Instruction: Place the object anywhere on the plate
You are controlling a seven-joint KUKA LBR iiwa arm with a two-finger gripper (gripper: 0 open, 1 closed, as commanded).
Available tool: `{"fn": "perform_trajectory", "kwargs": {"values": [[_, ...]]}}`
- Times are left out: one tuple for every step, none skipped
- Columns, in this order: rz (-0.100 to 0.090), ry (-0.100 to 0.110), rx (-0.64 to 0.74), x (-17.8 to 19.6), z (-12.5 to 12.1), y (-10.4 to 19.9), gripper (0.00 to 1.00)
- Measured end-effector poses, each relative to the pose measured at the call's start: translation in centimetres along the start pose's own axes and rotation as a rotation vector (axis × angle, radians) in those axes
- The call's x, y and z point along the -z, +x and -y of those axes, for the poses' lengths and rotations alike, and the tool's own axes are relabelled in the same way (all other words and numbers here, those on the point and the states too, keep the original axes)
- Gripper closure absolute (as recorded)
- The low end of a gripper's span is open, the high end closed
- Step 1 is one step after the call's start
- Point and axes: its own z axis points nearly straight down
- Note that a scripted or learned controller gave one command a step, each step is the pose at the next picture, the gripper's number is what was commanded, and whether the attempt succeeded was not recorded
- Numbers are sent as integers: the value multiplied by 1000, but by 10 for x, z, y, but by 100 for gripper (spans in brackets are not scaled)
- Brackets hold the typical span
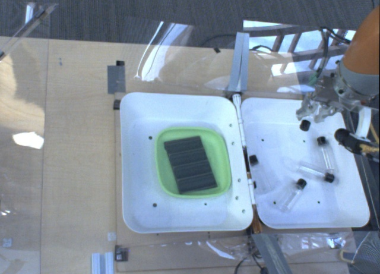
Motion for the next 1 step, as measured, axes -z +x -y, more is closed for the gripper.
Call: {"fn": "perform_trajectory", "kwargs": {"values": [[-2, 4, 4, -7, 96, 37, 100]]}}
